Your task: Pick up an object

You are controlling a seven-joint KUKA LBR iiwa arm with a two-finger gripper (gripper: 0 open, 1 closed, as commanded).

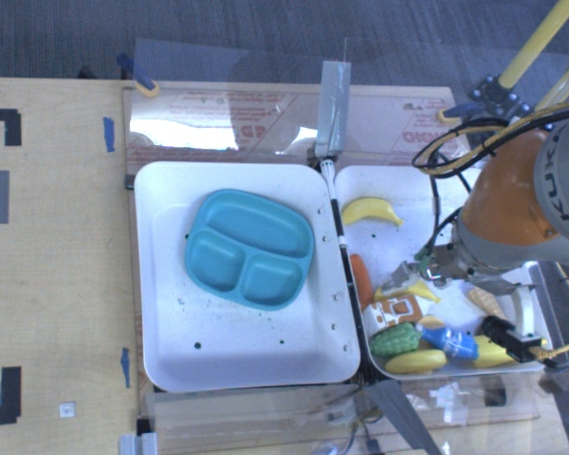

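You are viewing the metal two-finger gripper (419,270) hovering mid right white bin (412,186), fingers spread, gripping nothing. The yellow plastic banana (371,211) is lying at its eleven o'clock.

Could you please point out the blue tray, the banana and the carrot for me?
Blue tray (249,247): camera view, on its middle ridge.
Banana (371,210): camera view, mid-curve.
Carrot (361,278): camera view, middle of its length.
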